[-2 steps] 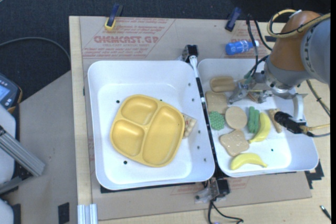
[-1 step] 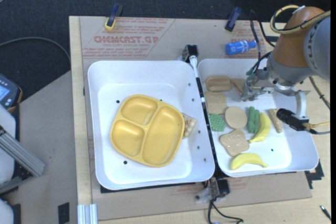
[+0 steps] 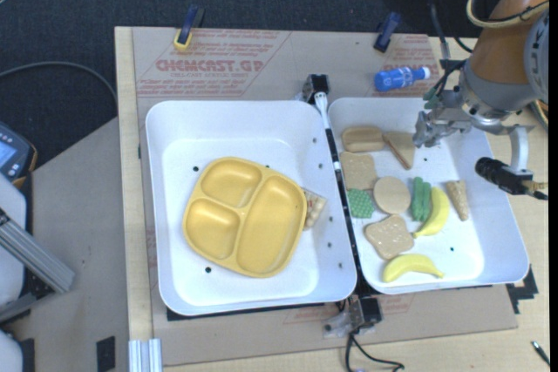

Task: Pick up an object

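Arm (image 3: pixel 506 39) comes in from the right, wrist over the top part of the right bin (image 3: pixel 497 261). Gripper (image 3: pixel 427 132) sits low near the bin's upper middle, just beside a tan wedge piece (image 3: pixel 399 150). Can't tell how wide the claw is or whether it has hold of anything; nothing visibly between its tips.

Right bin contents, all toy food lying flat:
- tan bread slice (image 3: pixel 363 138) at top left, square cracker (image 3: pixel 357 171) just below it
- green checkered piece (image 3: pixel 360 203) against the left wall
- round tan biscuit (image 3: pixel 391 195) mid-bin, toast slice (image 3: pixel 389 234) below it
- green bean pod (image 3: pixel 421 199) touching a banana (image 3: pixel 433 214) on its right
- second banana (image 3: pixel 411 267) near the bottom edge
- small tan cone piece (image 3: pixel 458 199) further right, apart from the rest

Left bin (image 3: pixel 166 152) holds a yellow divided plate (image 3: pixel 245 215), slightly tilted, with a small pale item (image 3: pixel 313 208) tucked at its right rim.

Blue bottle (image 3: pixel 402 77) lies on the board above the right bin, outside it. Two blue clamps (image 3: pixel 187 28) hold the board's far edge.
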Tool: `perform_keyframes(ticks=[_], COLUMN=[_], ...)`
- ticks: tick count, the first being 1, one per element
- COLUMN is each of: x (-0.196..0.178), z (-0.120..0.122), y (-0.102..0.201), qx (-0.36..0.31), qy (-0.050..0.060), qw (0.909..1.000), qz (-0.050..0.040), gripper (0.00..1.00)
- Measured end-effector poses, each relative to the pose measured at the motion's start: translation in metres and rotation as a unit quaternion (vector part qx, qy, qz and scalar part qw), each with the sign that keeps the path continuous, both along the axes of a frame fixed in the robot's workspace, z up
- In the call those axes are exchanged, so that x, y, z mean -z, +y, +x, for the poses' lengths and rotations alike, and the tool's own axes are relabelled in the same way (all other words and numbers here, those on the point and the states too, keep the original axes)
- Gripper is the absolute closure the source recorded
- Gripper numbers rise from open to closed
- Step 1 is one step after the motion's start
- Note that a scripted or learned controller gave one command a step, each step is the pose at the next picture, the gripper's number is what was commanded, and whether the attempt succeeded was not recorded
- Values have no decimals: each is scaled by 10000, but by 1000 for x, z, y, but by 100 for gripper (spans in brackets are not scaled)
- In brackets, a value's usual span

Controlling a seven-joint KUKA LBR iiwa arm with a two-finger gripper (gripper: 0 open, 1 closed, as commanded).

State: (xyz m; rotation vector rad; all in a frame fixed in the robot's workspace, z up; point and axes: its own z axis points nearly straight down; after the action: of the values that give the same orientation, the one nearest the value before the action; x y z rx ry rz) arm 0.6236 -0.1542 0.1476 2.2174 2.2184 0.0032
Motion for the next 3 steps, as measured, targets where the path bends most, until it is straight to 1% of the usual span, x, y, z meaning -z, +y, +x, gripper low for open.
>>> perform_keyframes(ticks=[1, 2, 3], x=[-56, -79, -69], z=[-6, -5, -1], y=[7, 6, 59], qx=[-2, -1, -10], qy=[0, -3, 34], qw=[10000, 10000, 10000], qz=[2, 1, 15], gripper=[100, 100, 100])
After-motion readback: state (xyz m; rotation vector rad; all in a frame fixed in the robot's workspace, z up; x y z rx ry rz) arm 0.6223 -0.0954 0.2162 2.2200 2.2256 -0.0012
